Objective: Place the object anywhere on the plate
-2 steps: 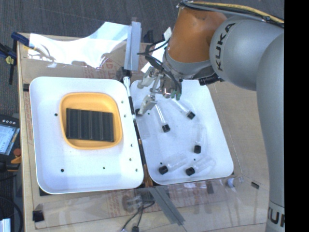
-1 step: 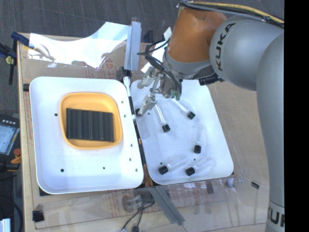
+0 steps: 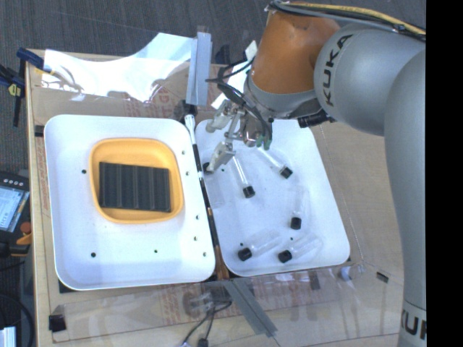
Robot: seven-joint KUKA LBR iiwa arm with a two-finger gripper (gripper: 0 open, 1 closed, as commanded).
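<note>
**Ana:** What were the jaws doing?

**Ben:** I couldn't tell whether they were released or clenched. They hung low over the far left corner of the right bin (image 3: 329,219), tangled in wires and bright metal under the arm's (image 3: 362,71) orange band. A clear tube (image 3: 239,173) ran from just below them toward the middle of the bin and ended in a black cap (image 3: 248,191). Whether they touched it, I couldn't make out.

**Ana:** So that tube was the thing to move?

**Ben:** That was my guess. A second tube (image 3: 276,163) lay just beside it, slanting the other way, and three more capped tubes lay near the bin's front edge, one of them (image 3: 262,246) nearly invisible against the white.

**Ana:** How would it handle?

**Ben:** Light, I'd judge, and stiff, but smooth and round, so it could roll or squirt out of a pinch. If glass, it would also be breakable. I'd take it across the middle of its length, square to the axis, or near the cap, where the surface looked less slick.

**Ana:** And the plate?

**Ben:** The yellow plate (image 3: 101,156) sat in the left bin (image 3: 72,255), well apart from the tubes, with a dark ribbed block (image 3: 135,186) covering most of its centre. Both bins rested side by side on the tabletop (image 3: 108,311). Nothing had reached the plate yet.
</note>
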